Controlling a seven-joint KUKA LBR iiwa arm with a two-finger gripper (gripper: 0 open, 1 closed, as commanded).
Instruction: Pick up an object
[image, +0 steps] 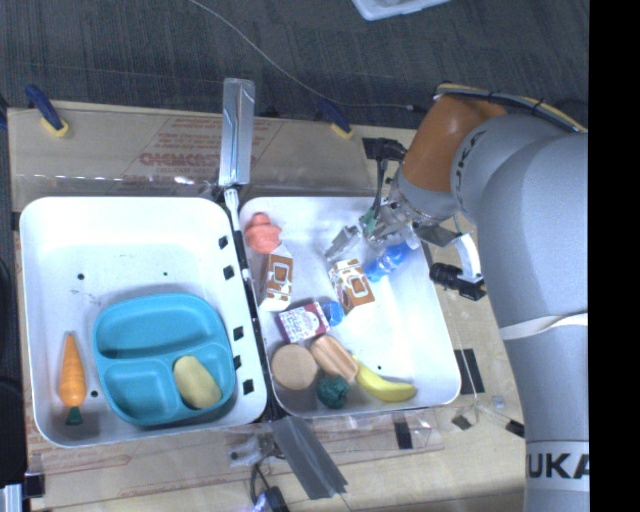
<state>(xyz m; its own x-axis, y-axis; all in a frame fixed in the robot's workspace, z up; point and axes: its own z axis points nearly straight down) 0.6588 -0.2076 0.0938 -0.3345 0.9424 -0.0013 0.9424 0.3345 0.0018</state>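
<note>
My gripper (352, 240) hangs low over the upper middle of the right bin (430, 330), reaching in from the right under the orange wrist band. It is just above a brown-and-white packet (352, 285) and beside a blue bottle (388, 260), which lies to its right. I see nothing held in it. Also in this bin are a salmon-pink object (263, 233), a second brown-and-white packet (277, 278), a small pink packet (300, 322), a tan disc (294, 366), a sausage (333, 357), a banana (385, 383) and a teal object (333, 392).
The left bin (60, 240) holds a blue divided tray (150, 340) with a yellow potato (197, 381) in it, and a carrot (71, 372) by the left wall. A metal bar (237, 130) stands at the divider between the bins.
</note>
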